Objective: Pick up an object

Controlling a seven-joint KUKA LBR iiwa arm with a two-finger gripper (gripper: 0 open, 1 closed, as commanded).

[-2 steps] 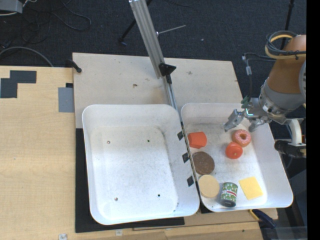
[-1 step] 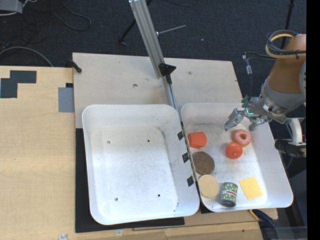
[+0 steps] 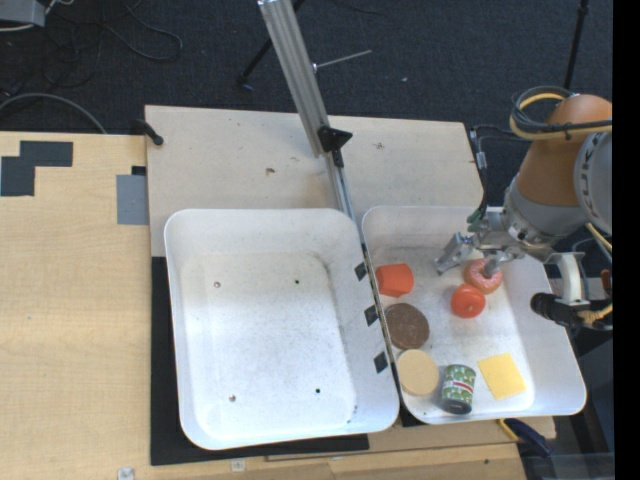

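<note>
Pale surface point(image 3: 250, 158) carries two white bins. Jaws hang spread over right bin point(image 3: 560, 393), just above pink ring point(image 3: 487, 276); red ball point(image 3: 468, 302) beside.

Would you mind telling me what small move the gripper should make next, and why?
Probably a short descent straight down. The gripper sits over the pink doughnut-like object in the right bin, with the red ball just below it in the view, so lowering directly should avoid nudging the ball.
</note>
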